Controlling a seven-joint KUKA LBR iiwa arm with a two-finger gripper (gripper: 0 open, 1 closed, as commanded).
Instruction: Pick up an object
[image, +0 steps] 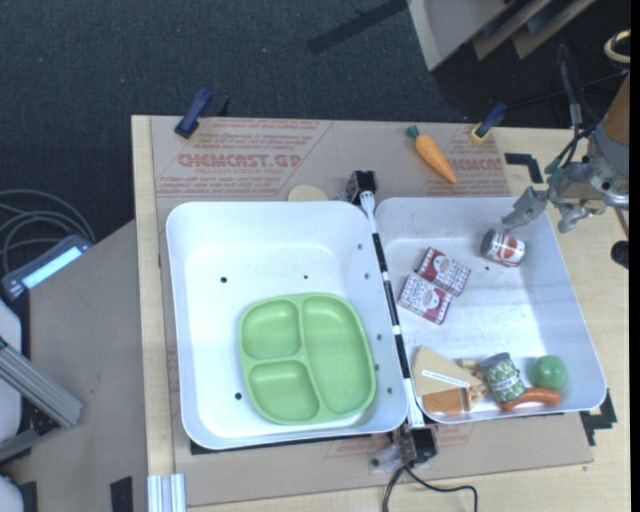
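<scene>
Cheese wedge (440, 383) far below tool (548, 205), whose splayed, empty fingers hover beside small can (503, 246), likely target.

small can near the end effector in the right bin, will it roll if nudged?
Probably. The small red-and-white cylindrical can appears to lie on its side on the smooth floor of the right white bin, so a nudge from the end effector could send it rolling. It looks rigid, likely slick.

My pincer (548, 205) is grey. The divided plate (305, 356) is light green, the bins (200, 300) white, the toy carrot (435, 156) orange, the two little packets (433, 285) red and white, the ball (548, 372) green.
</scene>
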